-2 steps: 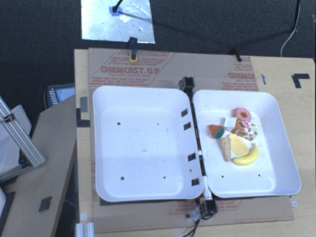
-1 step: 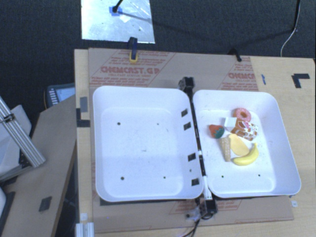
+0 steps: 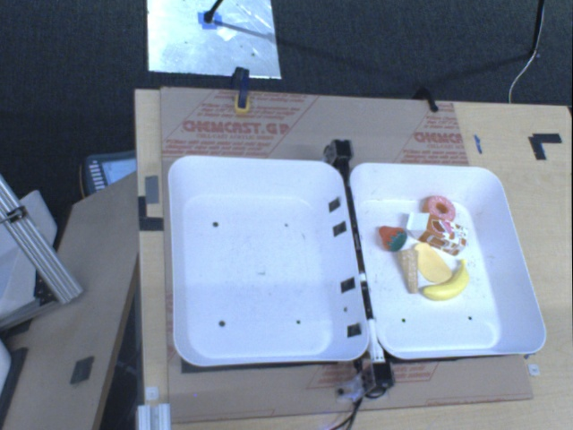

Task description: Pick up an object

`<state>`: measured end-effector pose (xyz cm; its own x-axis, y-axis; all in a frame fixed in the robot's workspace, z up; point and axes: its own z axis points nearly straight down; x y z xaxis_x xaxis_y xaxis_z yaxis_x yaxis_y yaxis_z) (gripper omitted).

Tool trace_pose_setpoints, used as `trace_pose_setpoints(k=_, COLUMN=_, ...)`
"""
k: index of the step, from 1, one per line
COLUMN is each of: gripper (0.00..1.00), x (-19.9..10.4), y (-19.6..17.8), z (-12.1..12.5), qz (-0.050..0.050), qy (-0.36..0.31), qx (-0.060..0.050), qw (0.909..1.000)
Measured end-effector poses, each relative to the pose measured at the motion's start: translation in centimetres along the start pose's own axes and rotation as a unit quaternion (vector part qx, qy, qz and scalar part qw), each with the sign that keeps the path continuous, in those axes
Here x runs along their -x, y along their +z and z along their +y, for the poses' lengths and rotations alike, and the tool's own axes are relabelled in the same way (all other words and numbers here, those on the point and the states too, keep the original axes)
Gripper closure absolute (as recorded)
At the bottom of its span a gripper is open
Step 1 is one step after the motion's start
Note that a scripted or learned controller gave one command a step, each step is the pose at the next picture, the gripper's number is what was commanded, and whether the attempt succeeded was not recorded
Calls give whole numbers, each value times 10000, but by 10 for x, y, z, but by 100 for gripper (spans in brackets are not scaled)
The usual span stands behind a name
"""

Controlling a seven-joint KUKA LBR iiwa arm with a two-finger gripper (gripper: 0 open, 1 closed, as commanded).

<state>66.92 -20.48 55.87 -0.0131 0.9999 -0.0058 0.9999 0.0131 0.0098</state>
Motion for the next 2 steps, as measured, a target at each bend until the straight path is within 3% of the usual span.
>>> trace_pose_setpoints(k=1, gripper=100, x=-1, y=-12, z=1, qz=-14, qy=-28, qx=22, qw=10000)
trace_pose_setpoints(k=2, gripper=0, x=-1, y=-12, z=1, qz=-11, qy=-31, qx=17, qw=10000)
